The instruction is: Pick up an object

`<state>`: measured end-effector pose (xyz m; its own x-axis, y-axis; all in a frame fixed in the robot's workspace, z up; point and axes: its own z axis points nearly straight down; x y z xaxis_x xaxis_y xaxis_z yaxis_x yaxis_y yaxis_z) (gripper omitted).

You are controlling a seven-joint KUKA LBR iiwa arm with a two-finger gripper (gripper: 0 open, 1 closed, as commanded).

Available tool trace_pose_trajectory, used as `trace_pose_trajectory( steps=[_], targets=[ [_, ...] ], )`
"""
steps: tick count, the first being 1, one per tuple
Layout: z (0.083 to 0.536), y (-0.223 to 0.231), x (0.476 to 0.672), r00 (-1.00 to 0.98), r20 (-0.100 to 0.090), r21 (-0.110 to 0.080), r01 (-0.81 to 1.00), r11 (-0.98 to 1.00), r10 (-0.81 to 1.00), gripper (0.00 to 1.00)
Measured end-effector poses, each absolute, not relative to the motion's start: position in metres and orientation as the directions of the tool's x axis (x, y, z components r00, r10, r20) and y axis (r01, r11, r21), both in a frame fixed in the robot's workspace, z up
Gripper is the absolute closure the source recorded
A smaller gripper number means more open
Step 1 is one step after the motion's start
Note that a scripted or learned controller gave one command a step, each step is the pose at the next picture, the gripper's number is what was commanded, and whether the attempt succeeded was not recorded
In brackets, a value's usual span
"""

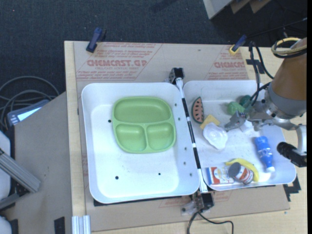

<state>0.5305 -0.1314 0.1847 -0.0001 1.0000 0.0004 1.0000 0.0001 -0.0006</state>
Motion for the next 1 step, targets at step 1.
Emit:
trace_pose_trajectory(
  steps=[1],
  targets=[
    [0.1297,-0.2034,0.5976,0.001,-0.001,0.001,1.0,-0.001,1.0,0.0]
  ],
)
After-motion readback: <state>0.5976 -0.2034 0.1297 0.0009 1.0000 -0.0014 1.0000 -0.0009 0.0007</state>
